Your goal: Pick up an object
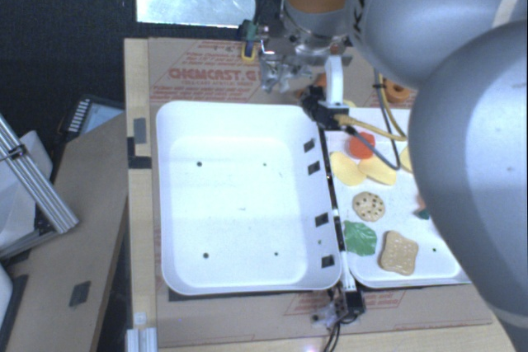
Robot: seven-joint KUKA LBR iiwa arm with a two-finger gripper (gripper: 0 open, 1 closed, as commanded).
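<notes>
My gripper (280, 77) hangs above the brown cardboard just behind the far edge of the left bin (177, 177), near the divide between the two bins. No object shows at it. The right bin (429, 269) holds a red round piece (360, 147), two yellow pieces (347, 170) (380, 171), a chocolate chip cookie (368, 206), a green leafy piece (360, 237) and a tan cracker (398, 252). The big grey arm covers the right part of that bin.
An orange item (397, 93) lies behind the right bin, partly hidden by the arm. Black clips (321, 218) line the shared wall between the bins. A metal frame (33, 185) stands at the far left, off the bench.
</notes>
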